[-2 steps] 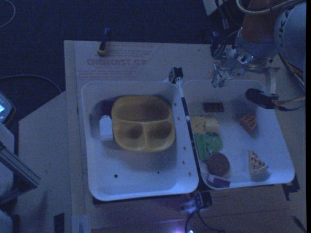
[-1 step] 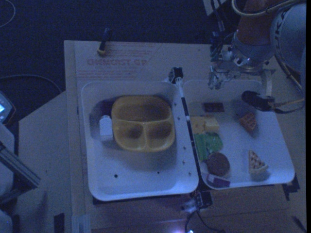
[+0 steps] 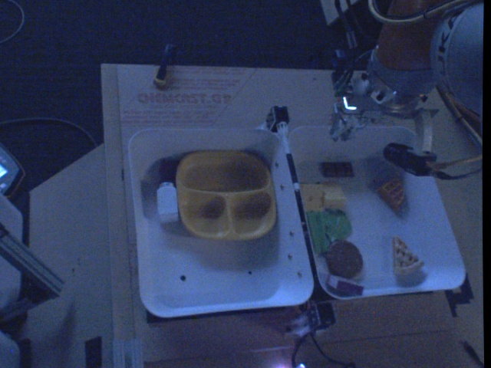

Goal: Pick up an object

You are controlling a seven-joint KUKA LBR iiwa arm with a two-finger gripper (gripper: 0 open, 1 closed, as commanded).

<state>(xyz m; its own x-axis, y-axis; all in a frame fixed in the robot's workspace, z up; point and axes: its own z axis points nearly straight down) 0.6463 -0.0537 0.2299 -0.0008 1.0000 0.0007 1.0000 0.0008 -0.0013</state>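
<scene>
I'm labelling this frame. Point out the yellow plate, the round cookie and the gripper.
yellow plate (image 3: 225, 176): camera view, bare top compartment.
round cookie (image 3: 344, 258): camera view, middle of its top.
gripper (image 3: 342, 131): camera view, between its fingertips.

Dim bluish scene. Tabletop (image 3: 115, 205) carries two white bins side by side. Left bin (image 3: 222, 282) holds yellow divided plate (image 3: 225, 195), small white object (image 3: 167, 202) touching its left edge. Right bin (image 3: 437, 236) holds dark flat block (image 3: 336, 169), yellow cheese block (image 3: 323, 198), green piece (image 3: 330, 227), brown round cookie (image 3: 344, 258), two wedge slices (image 3: 391, 192) (image 3: 405, 256). Arm (image 3: 426, 37) enters from right; pincer (image 3: 343, 121) hovers over right bin's far left corner, above dark block, nothing seen between fingers
</scene>
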